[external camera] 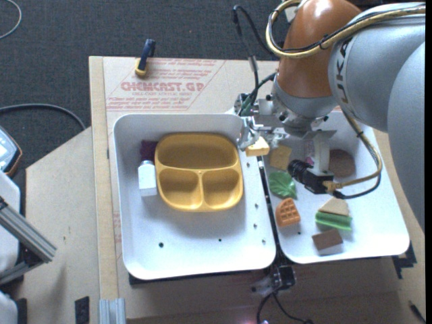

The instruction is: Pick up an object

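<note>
My gripper (254, 139) hangs over the rim between the two bins, at the back. A small yellow wedge (258, 149) sits between its fingertips, and the gripper is shut on it. The grey arm with its orange band comes in from the right and covers the back of the right bin (378, 238). In that bin lie a tan square (279, 157), a green leaf (282, 184), an orange waffle piece (287, 212), a green and tan sandwich (335, 216), a brown block (328, 241) and a brown round piece (342, 162).
The left bin (196, 245) holds a yellow divided plate (198, 171), a small white bottle (147, 179) and a dark maroon thing (148, 147) by its left wall. A black fitting with cables (309, 179) hangs from the arm over the right bin.
</note>
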{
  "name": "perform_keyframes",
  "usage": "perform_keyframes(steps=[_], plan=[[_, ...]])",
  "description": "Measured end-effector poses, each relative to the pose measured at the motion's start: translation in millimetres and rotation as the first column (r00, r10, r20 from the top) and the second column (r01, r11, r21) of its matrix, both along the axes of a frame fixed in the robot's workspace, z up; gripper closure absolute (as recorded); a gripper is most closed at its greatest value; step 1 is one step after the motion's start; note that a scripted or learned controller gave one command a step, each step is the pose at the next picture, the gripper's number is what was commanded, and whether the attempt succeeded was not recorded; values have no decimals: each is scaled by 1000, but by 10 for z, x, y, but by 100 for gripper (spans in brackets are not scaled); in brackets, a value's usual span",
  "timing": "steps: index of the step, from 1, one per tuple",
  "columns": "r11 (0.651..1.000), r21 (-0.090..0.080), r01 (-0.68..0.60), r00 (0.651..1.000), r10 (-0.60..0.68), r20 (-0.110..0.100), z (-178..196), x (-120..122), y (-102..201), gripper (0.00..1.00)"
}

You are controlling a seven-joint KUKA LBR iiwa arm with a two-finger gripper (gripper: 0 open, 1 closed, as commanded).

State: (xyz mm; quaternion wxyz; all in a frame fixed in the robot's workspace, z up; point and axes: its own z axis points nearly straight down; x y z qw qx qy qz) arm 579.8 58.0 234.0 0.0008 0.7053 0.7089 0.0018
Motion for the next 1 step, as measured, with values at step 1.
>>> perform_keyframes(steps=[1], plan=[[1000, -1, 6, 1000, -6, -9, -169, -138, -27, 100]])
